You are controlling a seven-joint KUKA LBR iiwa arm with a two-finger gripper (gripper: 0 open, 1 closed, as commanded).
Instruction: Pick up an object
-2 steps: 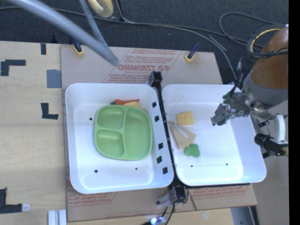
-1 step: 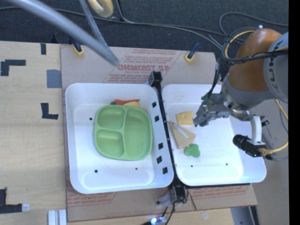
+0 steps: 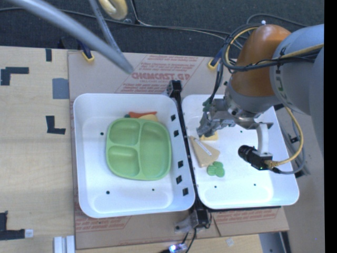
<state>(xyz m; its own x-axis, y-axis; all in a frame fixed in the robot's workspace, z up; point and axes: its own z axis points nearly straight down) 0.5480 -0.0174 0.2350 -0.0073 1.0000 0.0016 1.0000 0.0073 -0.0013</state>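
The desk (image 3: 31, 157) is light wood, with a sheet of brown cardboard (image 3: 158, 73) lying on it under two white bins. I will use the black divider (image 3: 181, 141) between the bins as the marker. Left of the divider sits the left bin (image 3: 89, 194). Inside it lies a green tray (image 3: 139, 147) with three sections, flat on the bin floor and close to the divider. Something orange and yellow (image 3: 143, 115) peeks out from behind the far edge of the green tray. Right of the divider sits the right bin (image 3: 247, 194). Just right of the divider lies a tan wedge (image 3: 204, 153), shaped like a slice of cheese or bread. A small green toy (image 3: 215, 168) lies just below the wedge, nearly touching it. A small yellow piece (image 3: 210, 136) sits above the wedge. The end effector (image 3: 208, 124) hangs right over that yellow piece, near the divider, and its tips point down toward it. I cannot tell how far apart they are. Further right of the divider is the big grey arm (image 3: 300, 62) with its orange band (image 3: 260, 51), and a black part (image 3: 251, 157) with cables hangs from it over the right bin.
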